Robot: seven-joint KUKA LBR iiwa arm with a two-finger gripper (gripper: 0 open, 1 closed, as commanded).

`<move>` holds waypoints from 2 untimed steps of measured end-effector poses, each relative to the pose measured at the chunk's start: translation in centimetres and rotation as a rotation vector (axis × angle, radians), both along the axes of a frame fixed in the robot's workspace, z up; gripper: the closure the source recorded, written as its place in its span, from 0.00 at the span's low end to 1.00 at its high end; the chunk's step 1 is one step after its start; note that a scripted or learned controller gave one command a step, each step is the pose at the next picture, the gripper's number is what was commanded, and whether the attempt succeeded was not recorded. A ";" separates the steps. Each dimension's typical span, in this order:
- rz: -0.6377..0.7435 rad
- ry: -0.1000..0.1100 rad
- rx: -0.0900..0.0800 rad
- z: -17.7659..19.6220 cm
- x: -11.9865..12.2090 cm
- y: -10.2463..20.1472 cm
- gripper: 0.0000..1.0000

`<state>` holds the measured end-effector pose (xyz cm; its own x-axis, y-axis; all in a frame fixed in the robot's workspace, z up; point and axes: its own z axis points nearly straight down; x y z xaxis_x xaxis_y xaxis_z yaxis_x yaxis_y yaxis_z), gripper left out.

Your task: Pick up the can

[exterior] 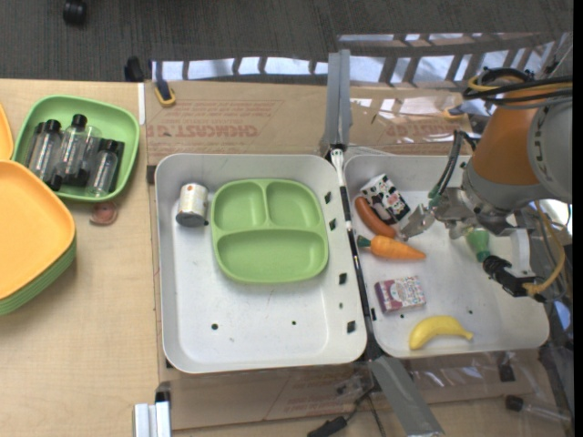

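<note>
The can (pixel 191 205) is a small silver cylinder lying on its side in the left bin (pixel 264 335), near that bin's upper left corner, just left of a green divided plate (pixel 270 228). My gripper (pixel 417 223) is low in the right bin (pixel 492 308), far to the right of the can. It hangs just above the thick end of an orange carrot (pixel 398 248) and beside a black-and-white patterned carton (pixel 386 198). Nothing shows in its grasp.
The right bin also holds a reddish sausage (pixel 372 217), a pink packet (pixel 401 293), a banana (pixel 440 331) and a small green item (pixel 478 241) under the wrist. On the bench at left stand a green tray of bottles (pixel 77 146) and stacked orange plates (pixel 32 244).
</note>
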<state>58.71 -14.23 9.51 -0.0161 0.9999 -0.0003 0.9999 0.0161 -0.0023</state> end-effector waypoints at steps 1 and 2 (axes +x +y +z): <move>-0.081 -0.002 -0.001 2.3 1.7 0.2 0.00; -0.033 0.000 0.000 0.2 -2.1 -0.3 0.00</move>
